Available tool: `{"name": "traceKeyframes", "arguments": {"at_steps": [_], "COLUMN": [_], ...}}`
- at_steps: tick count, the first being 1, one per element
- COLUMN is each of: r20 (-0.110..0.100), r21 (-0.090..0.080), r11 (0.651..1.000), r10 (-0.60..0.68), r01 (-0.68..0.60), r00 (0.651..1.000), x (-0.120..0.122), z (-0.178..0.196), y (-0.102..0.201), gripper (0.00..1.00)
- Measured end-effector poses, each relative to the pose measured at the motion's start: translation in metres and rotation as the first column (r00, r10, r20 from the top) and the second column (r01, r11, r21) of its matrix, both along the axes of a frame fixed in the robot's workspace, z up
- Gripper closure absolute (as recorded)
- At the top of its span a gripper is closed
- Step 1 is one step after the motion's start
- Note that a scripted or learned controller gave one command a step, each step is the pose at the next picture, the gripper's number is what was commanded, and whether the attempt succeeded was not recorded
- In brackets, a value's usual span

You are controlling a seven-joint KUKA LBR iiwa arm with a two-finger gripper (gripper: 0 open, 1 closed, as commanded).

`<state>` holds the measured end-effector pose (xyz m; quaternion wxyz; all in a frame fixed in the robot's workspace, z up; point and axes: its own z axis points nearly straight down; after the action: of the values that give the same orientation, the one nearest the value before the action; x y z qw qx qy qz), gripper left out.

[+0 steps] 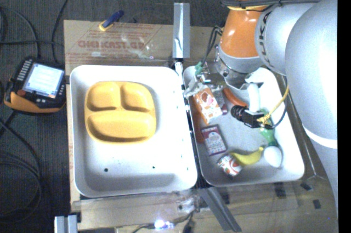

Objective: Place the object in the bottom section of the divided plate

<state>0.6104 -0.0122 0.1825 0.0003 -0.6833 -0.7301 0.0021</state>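
Orange carton (208, 104): lies tilted at the left side of the right bin (290, 171), right under the gripper (204, 89).
Gripper: low over the carton's upper end; from here I cannot tell how it is set or whether it grips the carton.
Divided plate (121, 111): yellow, in the left bin (131, 177), its wide bottom section bare.
Other things in right bin: dark red packet (214, 139), banana (248, 157), white egg (272, 156), small red-and-white can (229, 165).
Pendant (37, 85): on the floor, left of the bench.
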Motion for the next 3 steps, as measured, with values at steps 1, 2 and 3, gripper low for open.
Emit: {"name": "traceKeyframes", "arguments": {"at_steps": [1, 2, 3], "r20": [-0.001, 0.0, 0.0], "r21": [0.004, 0.003, 0.003], "r11": [1.0, 1.0, 1.0], "r10": [0.013, -0.003, -0.003], "r01": [-0.013, 0.003, 0.003], "r00": [1.0, 1.0, 1.0], "x": [-0.039, -0.053, -0.053], "z": [0.026, 0.045, 0.045], "y": [0.087, 0.146, 0.146], "gripper": [1.0, 1.0, 0.0]}}
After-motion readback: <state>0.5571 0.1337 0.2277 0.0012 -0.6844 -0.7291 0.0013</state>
